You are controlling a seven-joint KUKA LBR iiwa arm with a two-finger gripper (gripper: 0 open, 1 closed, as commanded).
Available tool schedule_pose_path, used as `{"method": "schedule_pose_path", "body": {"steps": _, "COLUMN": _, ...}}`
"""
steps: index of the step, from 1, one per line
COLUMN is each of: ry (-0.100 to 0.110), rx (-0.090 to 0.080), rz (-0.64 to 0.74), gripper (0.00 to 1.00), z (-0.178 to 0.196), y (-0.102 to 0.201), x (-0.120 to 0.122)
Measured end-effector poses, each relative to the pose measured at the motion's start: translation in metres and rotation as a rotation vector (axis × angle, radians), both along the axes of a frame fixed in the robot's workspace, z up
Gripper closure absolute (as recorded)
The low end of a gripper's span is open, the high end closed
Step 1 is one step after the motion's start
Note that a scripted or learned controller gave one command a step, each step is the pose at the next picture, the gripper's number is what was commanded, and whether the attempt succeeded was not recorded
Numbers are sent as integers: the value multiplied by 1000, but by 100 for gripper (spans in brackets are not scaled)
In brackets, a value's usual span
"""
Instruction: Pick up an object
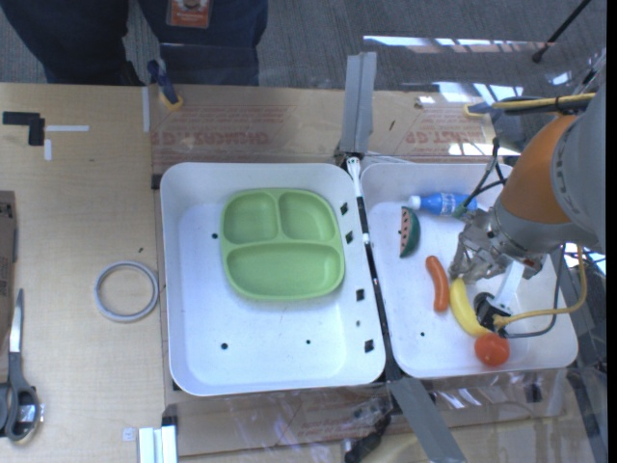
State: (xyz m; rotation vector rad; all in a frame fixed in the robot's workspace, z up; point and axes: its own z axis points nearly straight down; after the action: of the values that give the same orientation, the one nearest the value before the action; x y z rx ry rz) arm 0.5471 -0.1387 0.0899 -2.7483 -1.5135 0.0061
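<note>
The arm (pixel 554 177) is covering the right bin's (pixel 424 350) far right side and the blue bottle's (pixel 439 203) end; the scissors (pixel 17 394) are running off the left edge

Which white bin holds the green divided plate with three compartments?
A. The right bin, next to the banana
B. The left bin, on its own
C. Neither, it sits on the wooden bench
B. The green divided plate lies alone in the left white bin, while the yellow banana and the other toy foods lie in the right white bin.
</note>
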Motion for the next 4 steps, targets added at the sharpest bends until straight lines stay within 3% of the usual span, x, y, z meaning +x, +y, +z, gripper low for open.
{"method": "schedule_pose_path", "body": {"steps": 1, "ry": 2, "rx": 1, "rz": 0, "gripper": 100, "z": 8, "y": -1, "x": 0}}
{"method": "schedule_pose_path", "body": {"steps": 2, "ry": -2, "rx": -1, "rz": 179, "gripper": 100, "z": 94, "y": 35, "x": -12}}
{"method": "schedule_pose_path", "body": {"steps": 3, "ry": -2, "rx": -1, "rz": 178, "gripper": 0, "z": 94, "y": 35, "x": -12}}
{"method": "schedule_pose_path", "body": {"steps": 4, "ry": 1, "rx": -1, "rz": -23, "gripper": 0, "z": -1, "y": 42, "x": -18}}
